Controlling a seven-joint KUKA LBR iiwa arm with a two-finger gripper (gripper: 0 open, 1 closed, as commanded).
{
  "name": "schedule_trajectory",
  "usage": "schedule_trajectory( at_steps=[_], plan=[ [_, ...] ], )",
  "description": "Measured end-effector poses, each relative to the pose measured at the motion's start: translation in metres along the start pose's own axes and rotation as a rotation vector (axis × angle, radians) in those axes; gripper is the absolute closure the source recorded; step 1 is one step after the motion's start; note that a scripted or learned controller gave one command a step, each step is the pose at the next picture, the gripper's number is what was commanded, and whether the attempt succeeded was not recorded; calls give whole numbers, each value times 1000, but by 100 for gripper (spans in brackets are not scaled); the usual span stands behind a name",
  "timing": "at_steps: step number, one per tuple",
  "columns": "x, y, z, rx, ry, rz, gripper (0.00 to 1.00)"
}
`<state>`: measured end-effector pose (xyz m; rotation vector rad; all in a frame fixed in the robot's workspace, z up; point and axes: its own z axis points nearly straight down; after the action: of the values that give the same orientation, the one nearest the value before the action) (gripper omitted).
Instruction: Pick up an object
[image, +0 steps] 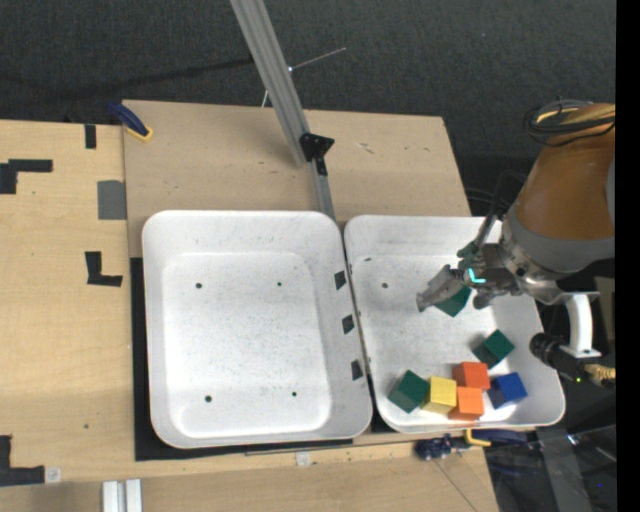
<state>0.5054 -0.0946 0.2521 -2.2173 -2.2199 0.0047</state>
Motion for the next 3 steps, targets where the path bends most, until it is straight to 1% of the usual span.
schedule_trajectory(
  at_steps=[1, 2, 3],
  plan=[
    [0, 1, -2, -4, -1, 0, 0],
    [2, 0, 42, 1, -1, 1, 0],
    [4, -5, 87, 3, 0, 1, 0]
  ],
)
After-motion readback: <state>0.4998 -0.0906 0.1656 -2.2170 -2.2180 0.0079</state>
